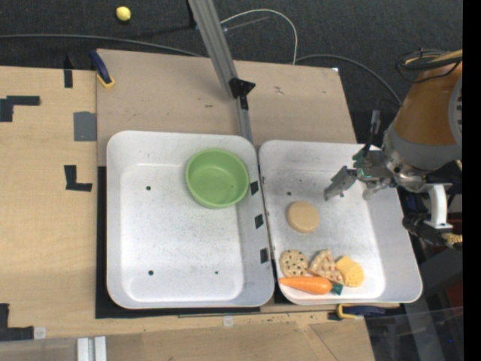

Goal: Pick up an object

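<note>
The right bin [391, 273] holds a round tan disc [303, 217] near its middle. Along its front edge lie a spotted cookie [293, 262], a pale pretzel-like piece [323, 262], a yellow corn piece [349, 271] and an orange carrot [307, 284]. My gripper [353, 185] hangs above the right bin's far right part, up and to the right of the tan disc. Its two fingers [339, 183] stand apart, open, with nothing between them.
A green bowl [216, 177] sits in the left bin [135, 224] at its far right corner. A grey metal pole [218, 40] slants from the top down to the gap between the bins. A small yellow ball [123, 13] lies beyond the bench.
</note>
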Controlling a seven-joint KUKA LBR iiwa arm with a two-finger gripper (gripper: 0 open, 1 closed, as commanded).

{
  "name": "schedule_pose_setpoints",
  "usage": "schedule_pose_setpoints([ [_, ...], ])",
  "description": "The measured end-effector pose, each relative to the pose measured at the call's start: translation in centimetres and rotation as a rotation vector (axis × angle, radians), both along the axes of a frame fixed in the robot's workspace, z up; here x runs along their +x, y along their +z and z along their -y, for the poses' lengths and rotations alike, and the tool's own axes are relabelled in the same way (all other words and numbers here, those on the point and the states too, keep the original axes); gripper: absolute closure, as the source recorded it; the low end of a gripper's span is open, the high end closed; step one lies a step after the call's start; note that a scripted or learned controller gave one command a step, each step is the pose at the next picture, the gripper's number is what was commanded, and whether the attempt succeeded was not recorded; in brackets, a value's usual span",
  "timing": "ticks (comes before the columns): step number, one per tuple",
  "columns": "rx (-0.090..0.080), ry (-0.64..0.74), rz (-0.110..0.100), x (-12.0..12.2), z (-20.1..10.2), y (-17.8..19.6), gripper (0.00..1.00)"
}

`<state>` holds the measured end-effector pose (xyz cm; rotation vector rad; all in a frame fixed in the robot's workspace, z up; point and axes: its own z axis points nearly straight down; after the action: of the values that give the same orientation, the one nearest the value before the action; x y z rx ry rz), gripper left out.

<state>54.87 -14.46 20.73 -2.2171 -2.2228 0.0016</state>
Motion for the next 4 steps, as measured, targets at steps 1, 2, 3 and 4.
schedule_pose_setpoints([
  [1,-0.001,0.0,0.001,0.0,0.0,0.0,0.0],
  [2,0.0,-0.001,-0.006,-0.2,-0.3,-6.4,0.0],
  [3,0.0,-0.002,0.004,0.0,-0.3,-11.2,0.0],
  [4,-0.002,0.0,0.009,0.1,-0.3,-9.9,1.0],
])
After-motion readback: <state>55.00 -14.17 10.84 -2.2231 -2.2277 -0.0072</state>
